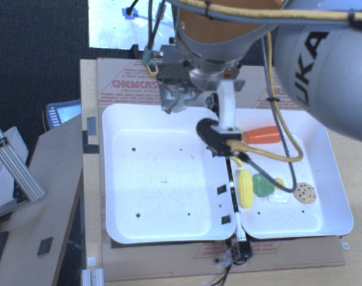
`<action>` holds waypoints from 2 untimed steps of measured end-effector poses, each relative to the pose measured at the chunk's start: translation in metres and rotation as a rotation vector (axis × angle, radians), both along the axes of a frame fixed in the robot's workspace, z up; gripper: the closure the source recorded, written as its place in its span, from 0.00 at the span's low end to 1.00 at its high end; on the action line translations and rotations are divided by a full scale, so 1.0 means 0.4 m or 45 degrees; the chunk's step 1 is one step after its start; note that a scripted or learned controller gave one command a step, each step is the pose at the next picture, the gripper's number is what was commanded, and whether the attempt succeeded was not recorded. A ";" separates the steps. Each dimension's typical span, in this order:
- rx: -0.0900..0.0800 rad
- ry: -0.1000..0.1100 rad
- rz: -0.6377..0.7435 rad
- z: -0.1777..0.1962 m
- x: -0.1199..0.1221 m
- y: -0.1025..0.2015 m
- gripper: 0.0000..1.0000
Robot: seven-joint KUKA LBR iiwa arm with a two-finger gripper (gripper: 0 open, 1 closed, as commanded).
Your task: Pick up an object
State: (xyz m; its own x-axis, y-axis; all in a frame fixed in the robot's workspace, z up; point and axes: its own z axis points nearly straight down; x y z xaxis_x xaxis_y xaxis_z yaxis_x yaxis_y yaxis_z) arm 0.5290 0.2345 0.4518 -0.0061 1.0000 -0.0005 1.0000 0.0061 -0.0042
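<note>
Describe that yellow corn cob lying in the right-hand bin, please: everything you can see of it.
The corn cob is a small toy, bright yellow with faint rows of kernels and a plastic-looking sheen. It lies flat and lengthwise along the left wall of the right bin, beside the divide between the two bins. Its right side sits against a green piece; I cannot tell whether they touch. A yellow cable hangs across the view just above its upper end. Nothing grips it.
</note>
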 end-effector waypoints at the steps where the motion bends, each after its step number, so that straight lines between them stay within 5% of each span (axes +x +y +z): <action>1: 0.003 -0.007 0.001 0.040 -0.082 0.000 1.00; 2: 0.007 -0.016 0.001 0.219 -0.095 -0.001 1.00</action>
State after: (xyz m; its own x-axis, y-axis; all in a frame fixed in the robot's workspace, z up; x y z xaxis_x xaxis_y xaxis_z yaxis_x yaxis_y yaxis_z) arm 0.4909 0.2340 0.5396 -0.0067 1.0000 0.0047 0.9999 0.0066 0.0084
